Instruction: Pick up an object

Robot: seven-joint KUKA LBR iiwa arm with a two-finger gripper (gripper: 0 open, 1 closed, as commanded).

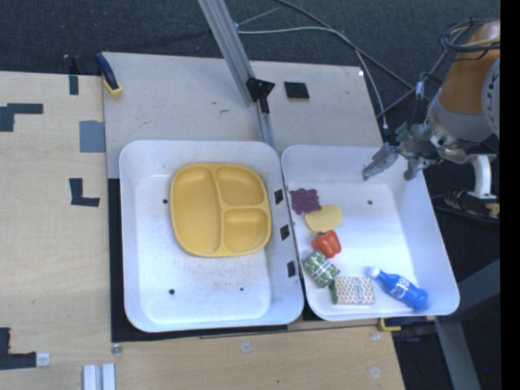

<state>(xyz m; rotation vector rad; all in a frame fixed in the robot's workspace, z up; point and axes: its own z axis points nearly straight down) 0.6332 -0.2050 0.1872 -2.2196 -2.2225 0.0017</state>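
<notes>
The right bin [422, 222] holds several small objects: a purple piece [305, 200], a pale yellow piece [323, 217], a red pepper-like toy [327, 243], a green patterned packet [320, 269], a small white box [354, 290] and a blue bottle [400, 288] lying on its side. My gripper [393, 164] hangs over the bin's back right corner, well away from all of them. Its two fingers are spread apart with nothing between them.
The left bin [142, 242] holds a yellow divided plate [220, 209]. A slanted metal pole [231, 43] rises behind the bins, with a black clamp at its base. Cables run across the dark floor at the back. A blue and yellow tool [108, 73] lies at the bench's back left.
</notes>
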